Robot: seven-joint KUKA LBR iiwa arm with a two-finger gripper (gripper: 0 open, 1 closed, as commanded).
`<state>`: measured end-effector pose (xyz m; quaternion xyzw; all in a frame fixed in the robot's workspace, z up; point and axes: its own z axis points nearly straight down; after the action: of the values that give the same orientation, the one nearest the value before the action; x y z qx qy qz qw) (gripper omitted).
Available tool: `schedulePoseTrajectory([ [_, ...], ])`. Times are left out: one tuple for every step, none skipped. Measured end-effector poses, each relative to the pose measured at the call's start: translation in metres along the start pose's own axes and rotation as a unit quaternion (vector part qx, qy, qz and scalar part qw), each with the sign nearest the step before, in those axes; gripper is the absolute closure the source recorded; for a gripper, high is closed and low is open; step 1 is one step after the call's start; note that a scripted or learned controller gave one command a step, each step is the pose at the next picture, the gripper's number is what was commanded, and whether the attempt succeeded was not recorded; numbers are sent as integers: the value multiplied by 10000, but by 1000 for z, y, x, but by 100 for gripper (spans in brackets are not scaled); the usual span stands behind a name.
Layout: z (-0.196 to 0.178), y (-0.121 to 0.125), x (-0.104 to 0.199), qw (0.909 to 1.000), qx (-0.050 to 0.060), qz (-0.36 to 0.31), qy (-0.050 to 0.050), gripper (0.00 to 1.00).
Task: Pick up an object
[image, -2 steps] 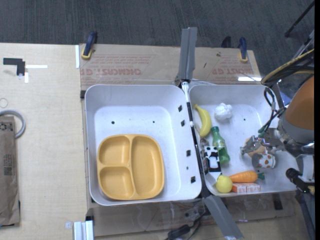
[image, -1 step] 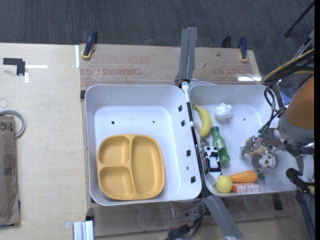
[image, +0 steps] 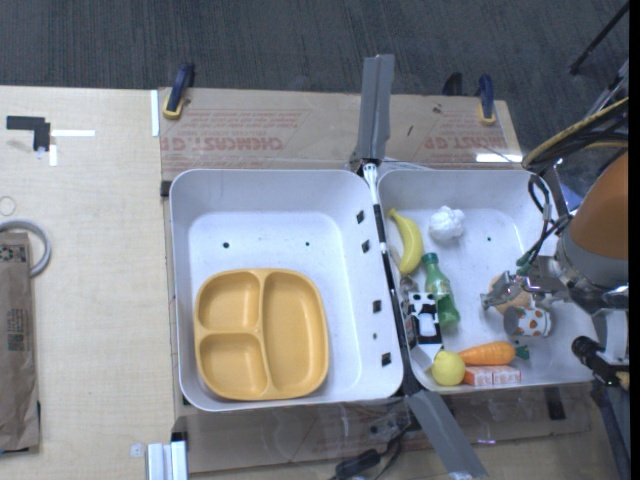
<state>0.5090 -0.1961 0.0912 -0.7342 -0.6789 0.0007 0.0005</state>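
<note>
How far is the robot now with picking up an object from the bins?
Nothing looks lifted yet: the banana, green bottle, carrot and lemon all lie in the right bin. In hand: the gripper is low in that bin, beside a small spotted object. Left: gripping something and raising it. The yellow tray sits in the left bin.

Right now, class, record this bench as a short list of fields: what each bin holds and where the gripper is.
left bin: yellow divided plate
right bin: banana, white crumpled ball, green bottle, black-and-white item, carrot, yellow fruit, small spotted object
gripper: over the right bin's right side, just above the small spotted object
fingers: cannot tell
object held: none seen
</note>
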Motion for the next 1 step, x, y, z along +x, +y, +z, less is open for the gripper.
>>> schedulePoseTrajectory([
  [0,0,0,10000,0,0,0,0],
])
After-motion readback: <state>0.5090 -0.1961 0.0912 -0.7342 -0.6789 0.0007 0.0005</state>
